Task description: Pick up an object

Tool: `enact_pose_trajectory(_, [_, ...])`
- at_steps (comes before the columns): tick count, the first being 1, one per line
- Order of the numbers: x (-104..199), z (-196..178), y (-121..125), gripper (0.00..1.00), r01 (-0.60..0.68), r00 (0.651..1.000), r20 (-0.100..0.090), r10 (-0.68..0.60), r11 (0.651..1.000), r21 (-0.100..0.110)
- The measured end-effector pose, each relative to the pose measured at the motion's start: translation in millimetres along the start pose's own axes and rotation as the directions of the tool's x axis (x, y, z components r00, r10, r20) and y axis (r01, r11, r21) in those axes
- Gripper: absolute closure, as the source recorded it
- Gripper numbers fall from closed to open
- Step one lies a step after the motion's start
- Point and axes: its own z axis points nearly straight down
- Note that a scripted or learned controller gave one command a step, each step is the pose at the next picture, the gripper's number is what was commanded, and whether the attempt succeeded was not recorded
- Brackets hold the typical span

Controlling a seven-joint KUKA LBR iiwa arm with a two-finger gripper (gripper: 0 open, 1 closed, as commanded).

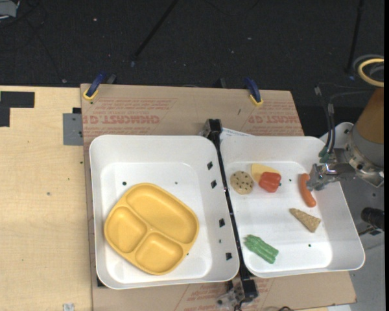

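While the shallow white left bin (117, 157) carries a yellow three-compartment plastic plate (151, 228), I hover my fingers (316, 179) over the right bin (340, 251), just beside an orange-red sausage (306, 190); spread or pressed together, I cannot tell. Smaller: green pod (261, 249), tan wedge (305, 219), red pepper (270, 182), cookie (242, 182).

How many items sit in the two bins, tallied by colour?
Yellow: 2, plate and cheese
Red: 1, pepper
Orange: 1, sausage
Tan: 2, cookie and wedge
Green: 1, pods
Total: 7
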Motion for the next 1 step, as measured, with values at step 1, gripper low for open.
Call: enact_pose_trajectory(1, [-0.9, -41.8, 2.7, 1.00, 0.001, 1.000, 0.000, -0.001, 1.000, 0.001])
